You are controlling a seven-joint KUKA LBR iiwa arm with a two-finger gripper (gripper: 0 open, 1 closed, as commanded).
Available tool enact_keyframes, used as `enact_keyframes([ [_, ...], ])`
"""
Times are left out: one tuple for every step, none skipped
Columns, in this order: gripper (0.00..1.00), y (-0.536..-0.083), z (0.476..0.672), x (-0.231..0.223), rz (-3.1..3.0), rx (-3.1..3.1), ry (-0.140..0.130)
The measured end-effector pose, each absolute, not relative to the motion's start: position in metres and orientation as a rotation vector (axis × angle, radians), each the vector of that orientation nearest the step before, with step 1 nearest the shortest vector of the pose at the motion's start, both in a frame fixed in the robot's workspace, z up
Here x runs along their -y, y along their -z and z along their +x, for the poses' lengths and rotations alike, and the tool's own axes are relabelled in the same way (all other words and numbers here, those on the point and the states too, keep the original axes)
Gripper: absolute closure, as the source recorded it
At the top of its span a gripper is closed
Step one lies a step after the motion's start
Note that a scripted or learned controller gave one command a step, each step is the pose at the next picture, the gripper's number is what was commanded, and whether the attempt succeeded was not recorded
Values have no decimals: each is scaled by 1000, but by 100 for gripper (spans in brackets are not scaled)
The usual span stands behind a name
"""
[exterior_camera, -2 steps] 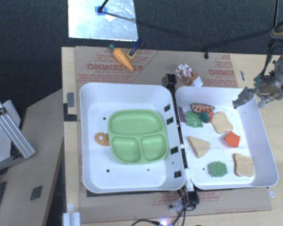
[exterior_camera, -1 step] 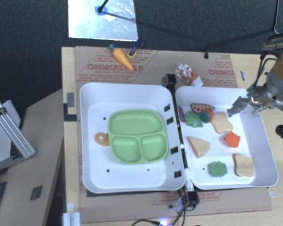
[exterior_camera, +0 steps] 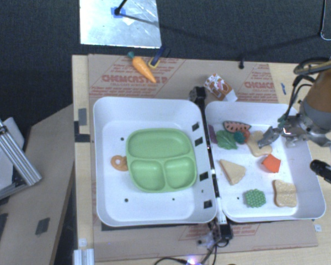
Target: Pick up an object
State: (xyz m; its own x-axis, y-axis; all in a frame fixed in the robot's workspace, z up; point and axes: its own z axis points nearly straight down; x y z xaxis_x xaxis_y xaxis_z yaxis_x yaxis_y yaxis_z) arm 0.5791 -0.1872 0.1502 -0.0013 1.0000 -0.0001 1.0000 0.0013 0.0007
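Note:
My gripper [exterior_camera: 279, 141] hangs low over the upper right part of the right bin [exterior_camera: 314, 203]. Its fingers look open with nothing between them. One fingertip [exterior_camera: 265, 141] is at the upper edge of a beige cookie-like piece [exterior_camera: 257, 147]. An orange-red block [exterior_camera: 271, 163] lies just below the gripper. Further left in the same bin lie a watermelon slice [exterior_camera: 236, 127], a green leafy piece [exterior_camera: 227, 141] and a cheese wedge [exterior_camera: 233, 171]. Near the front edge are a round green broccoli piece [exterior_camera: 255, 197] and a slice of toast [exterior_camera: 285, 193].
The left bin [exterior_camera: 107, 203] holds a green divided plate [exterior_camera: 160, 160] and a small orange ring [exterior_camera: 119, 163]. Behind the bins on the cardboard lie a toy carrot [exterior_camera: 143, 68] and a small carton [exterior_camera: 218, 86]. A foil sheet [exterior_camera: 120, 15] lies at the back.

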Motion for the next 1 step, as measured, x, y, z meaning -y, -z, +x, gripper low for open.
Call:
enact_keyframes([
  [0, -108, 574, 187, 2221, -2224, 1],
])
